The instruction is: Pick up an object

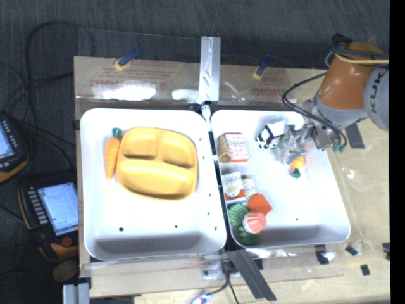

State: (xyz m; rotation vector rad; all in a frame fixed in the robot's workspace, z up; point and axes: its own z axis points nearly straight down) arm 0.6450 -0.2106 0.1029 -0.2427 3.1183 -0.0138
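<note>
Jaws (295, 152) blurred over right bin (316, 230), grip unreadable, small orange object (296, 164) beneath

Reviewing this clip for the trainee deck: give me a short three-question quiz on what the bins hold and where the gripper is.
1. True or false: the carrot lies in the right bin.
2. Which bin does the gripper hang over? A left bin; B right bin.
3. Fill in: the yellow tray has ___ compartments.

Key
1. False: it lies in the left bin, beside the yellow tray.
2. B, near the bin's far right corner, above a small orange and green object.
3. Three.
</note>
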